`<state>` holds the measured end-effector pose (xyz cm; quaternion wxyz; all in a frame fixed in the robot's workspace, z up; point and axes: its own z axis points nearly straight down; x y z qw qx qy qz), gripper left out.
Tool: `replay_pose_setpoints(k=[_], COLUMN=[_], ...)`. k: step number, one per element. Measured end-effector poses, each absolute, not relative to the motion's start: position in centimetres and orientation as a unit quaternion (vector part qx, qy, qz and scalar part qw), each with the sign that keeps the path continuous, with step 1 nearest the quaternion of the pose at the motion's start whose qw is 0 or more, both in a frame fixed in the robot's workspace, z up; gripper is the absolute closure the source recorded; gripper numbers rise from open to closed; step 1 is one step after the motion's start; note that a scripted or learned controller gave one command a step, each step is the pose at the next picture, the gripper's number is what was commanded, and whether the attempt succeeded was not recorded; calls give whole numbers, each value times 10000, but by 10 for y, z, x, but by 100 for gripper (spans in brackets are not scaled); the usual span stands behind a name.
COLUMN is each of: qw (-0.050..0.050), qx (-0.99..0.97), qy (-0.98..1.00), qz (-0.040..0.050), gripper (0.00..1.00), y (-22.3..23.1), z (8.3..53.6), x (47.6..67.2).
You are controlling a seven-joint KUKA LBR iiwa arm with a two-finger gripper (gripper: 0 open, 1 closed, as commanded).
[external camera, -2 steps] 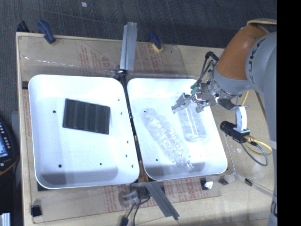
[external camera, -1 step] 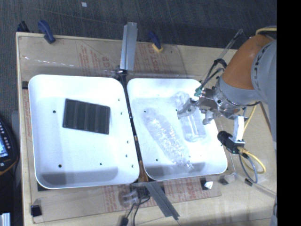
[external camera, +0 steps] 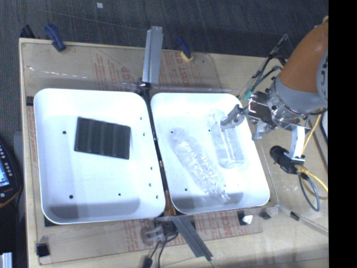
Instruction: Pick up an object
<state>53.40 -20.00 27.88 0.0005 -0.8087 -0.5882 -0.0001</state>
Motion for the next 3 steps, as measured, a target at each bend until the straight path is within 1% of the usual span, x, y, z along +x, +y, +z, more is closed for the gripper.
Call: replay_pose_setpoints(k=[1,2,3], qw=[12,20,2], qx=[-6401,-7028,-5143], qy=[-7683,-7114,-8576], qz=[7,7,5], gripper=[0,0,0], y=[-190,-209,-206], z=[278,250,259], x=[531,523,527])
